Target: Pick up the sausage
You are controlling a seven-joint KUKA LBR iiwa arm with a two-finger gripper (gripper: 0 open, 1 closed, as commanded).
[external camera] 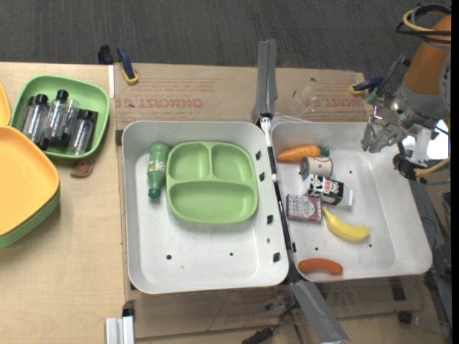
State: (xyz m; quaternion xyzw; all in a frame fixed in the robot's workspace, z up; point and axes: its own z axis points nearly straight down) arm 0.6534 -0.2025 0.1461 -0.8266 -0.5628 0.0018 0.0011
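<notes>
Below, you look down at a slant on two shallow white bins set side by side. Your sausage (320, 266), reddish orange and lying flat, sits in the near corner of the right bin (399, 258), close to the divider between the bins and well apart from the arm. Just beyond it lies a banana (346, 227), and beside that a small purple packet (303, 208). Farther back you find a black-and-white carton (326, 188), a white cup (316, 167) tipped on its side, and a carrot (297, 153) nearest the far wall.

At the right bin's far right corner you see the gripper (378, 137) hanging from the grey arm (423, 84) with its orange band. You cannot tell how far its pincer stands open, since the tips are small and dark against the rim. Nothing shows between them.

The left bin (201, 264) holds a green compartment plate (212, 181) with a green bottle (156, 168) lying just beside its left edge. On the wooden bench (57, 285) to the left you see a green tray of dark-capped vials (59, 120) and a stack of orange plates (25, 192).
</notes>
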